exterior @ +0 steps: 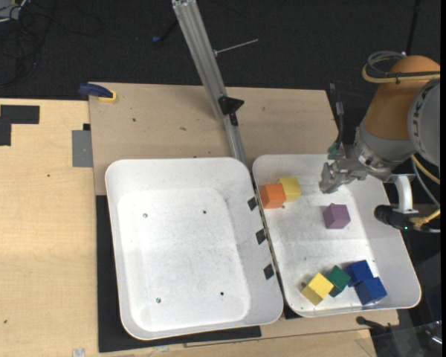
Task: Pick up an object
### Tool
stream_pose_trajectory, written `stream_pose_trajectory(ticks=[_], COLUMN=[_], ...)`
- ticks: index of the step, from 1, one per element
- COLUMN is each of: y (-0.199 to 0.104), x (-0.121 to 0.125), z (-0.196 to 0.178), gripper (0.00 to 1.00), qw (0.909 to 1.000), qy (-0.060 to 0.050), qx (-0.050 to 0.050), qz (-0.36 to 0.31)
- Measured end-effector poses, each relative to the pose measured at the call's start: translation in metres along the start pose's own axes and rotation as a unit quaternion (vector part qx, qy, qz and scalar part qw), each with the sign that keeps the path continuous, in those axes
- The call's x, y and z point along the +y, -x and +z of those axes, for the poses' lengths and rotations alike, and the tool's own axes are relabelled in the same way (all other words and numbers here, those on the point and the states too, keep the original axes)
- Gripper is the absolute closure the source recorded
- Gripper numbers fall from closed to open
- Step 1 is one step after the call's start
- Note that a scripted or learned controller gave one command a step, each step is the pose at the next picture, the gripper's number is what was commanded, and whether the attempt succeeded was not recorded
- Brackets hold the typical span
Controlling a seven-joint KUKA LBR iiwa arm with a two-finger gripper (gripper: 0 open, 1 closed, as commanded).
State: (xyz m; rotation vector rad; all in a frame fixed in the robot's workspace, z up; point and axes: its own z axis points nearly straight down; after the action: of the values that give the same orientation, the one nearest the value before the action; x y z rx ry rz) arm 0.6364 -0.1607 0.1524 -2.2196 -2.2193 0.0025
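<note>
Your metal gripper point(333, 178) hangs over the right bin point(401, 270), above the matte purple cube point(336, 216); whether it's open, you cannot tell.

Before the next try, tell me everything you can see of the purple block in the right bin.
The purple block is a small, matte, solid-looking cube, sitting flat, turned slightly askew. It lies alone near the middle of the right bin, touching only the bin floor. The gripper hangs just above it in the view, apart from it.
</note>
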Motion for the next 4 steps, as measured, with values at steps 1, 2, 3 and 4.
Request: stream_pose_trajectory(ticks=[1,2,3,4], y=[0.000,0.007,0.008,-0.051], x=[0.005,0.012,0.013,0.006], z=[-0.044,-0.094,-0.134,-0.123], gripper=[1.00,1.00,1.00,1.00], qw=[1.0000,1.0000,1.0000,1.0000], qy=[0.003,0.003,0.003,0.000], qx=[-0.001,-0.001,-0.001,0.001], qz=[-0.001,-0.004,-0.003,-0.002])
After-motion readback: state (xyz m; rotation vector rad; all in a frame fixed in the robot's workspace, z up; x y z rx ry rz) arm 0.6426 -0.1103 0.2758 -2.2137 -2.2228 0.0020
